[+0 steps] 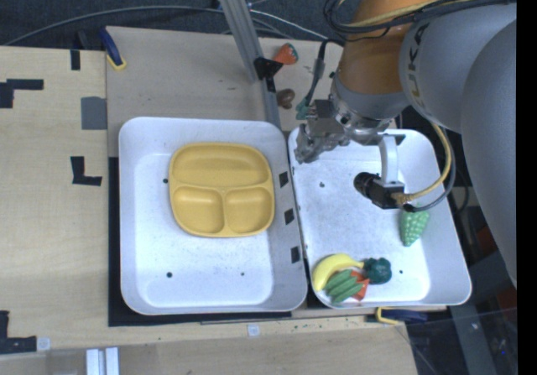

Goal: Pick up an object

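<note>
Several toys are lying in the right bin (436, 277): banana (330, 267), green pieces, a green cone (411, 226). I am hovering my gripper (309, 147) at its far-left corner, well apart; my grip state is unclear. Descending here risks grabbing nothing.

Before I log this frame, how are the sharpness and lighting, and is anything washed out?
In the camera view, lighting is even and soft; the yellow tray is clear; the gripper is slightly smeared; the orange band has a bright sheen; the toys heaped in the right bin's near corner blend together.
</note>
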You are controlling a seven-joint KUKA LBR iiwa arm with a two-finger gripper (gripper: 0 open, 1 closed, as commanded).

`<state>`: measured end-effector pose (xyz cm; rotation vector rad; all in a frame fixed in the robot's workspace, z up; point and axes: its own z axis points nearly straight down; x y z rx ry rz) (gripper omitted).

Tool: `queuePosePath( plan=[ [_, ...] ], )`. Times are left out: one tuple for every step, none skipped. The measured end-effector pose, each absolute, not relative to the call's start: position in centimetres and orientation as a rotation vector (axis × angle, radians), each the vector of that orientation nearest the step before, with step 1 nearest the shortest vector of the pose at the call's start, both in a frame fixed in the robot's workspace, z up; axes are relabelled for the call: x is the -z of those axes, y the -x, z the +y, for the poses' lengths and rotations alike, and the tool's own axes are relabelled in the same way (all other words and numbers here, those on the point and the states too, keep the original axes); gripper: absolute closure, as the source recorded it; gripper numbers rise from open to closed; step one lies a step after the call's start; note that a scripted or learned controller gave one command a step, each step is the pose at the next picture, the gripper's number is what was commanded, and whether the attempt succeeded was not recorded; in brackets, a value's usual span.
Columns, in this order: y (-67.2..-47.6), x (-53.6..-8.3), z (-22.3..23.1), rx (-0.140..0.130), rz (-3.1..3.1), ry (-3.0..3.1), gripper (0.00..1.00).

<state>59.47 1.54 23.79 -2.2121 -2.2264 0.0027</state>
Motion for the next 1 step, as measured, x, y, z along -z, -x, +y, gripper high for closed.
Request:
queuePosePath(
  plan=[
    [-58.23,-24.41,6.39,-0.001,-2.227,2.211,1.00]
  ],
)
